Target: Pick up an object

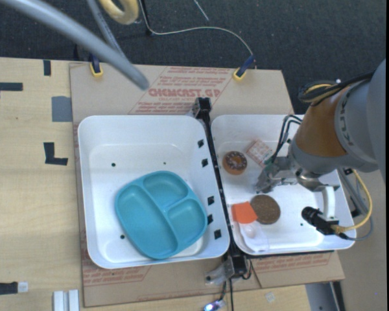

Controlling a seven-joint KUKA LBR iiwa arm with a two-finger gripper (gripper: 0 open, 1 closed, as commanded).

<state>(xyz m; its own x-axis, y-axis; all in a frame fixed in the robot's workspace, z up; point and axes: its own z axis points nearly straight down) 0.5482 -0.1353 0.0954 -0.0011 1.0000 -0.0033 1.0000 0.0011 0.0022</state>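
Observation:
In the right bin (pixel 311 238) lie several small objects. A chocolate doughnut (pixel 235 162) sits near the bin's left wall, with a pale pink square piece (pixel 259 151) just behind it. Nearer the front are a brown round disc (pixel 266 209), an orange block (pixel 244 213) touching its left side, and a white piece (pixel 255 240) by the front wall. My gripper (pixel 267 180) reaches in from the right and hangs low just above the brown disc, between it and the doughnut. Nothing is visibly held in it.
The left bin (pixel 97 141) holds a blue divided plate (pixel 161 212). A black divider (pixel 211 167) runs between the bins. My grey arm with its orange band (pixel 321 131) covers the right bin's right side, with cables trailing beside it.

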